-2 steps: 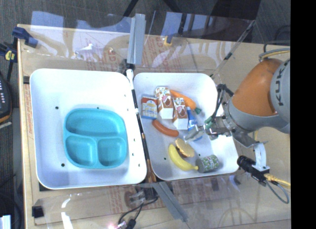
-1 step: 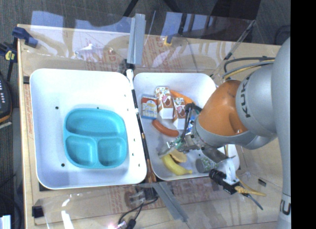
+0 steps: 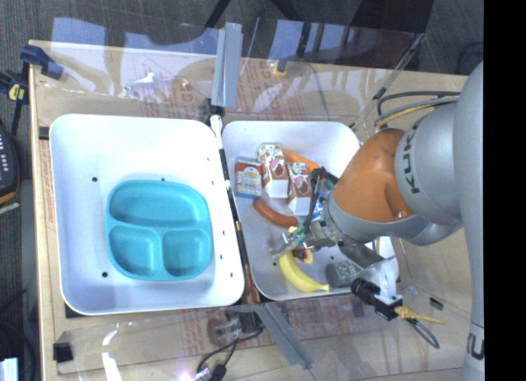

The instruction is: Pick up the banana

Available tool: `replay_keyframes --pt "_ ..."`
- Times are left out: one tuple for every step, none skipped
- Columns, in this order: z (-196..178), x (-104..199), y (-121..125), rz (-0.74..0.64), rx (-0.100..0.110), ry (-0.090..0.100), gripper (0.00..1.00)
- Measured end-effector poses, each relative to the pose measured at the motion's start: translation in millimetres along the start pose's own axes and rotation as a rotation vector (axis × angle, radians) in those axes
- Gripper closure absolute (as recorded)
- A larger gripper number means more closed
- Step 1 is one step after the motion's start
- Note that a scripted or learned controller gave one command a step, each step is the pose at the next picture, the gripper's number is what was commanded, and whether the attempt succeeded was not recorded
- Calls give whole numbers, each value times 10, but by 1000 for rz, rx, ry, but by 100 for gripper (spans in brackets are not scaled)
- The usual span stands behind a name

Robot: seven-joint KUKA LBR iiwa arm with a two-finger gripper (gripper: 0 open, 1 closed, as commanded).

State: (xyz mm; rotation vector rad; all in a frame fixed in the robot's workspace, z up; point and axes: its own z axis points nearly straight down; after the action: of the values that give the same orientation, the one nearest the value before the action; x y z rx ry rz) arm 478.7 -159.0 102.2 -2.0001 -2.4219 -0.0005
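Note:
A yellow banana (image 3: 301, 277) lies near the front edge of the right bin (image 3: 246, 143), curving from its middle toward the right. My gripper (image 3: 297, 245) hangs just above the banana's left end, low in the bin. The grey arm with its orange band (image 3: 368, 186) covers the bin's right side.
In the right bin lie a red sausage (image 3: 274, 212), several small cartons (image 3: 274, 176) and an orange piece (image 3: 301, 160) behind them. The left bin (image 3: 74, 149) holds a blue divided tray (image 3: 159, 229). A transparent wall stands behind the bins.

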Motion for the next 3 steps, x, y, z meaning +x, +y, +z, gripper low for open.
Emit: replay_keyframes --pt "-880 368 51 184 3 0 100" --pt "-880 367 51 184 3 0 0" --pt "106 48 231 167 2 0 0"
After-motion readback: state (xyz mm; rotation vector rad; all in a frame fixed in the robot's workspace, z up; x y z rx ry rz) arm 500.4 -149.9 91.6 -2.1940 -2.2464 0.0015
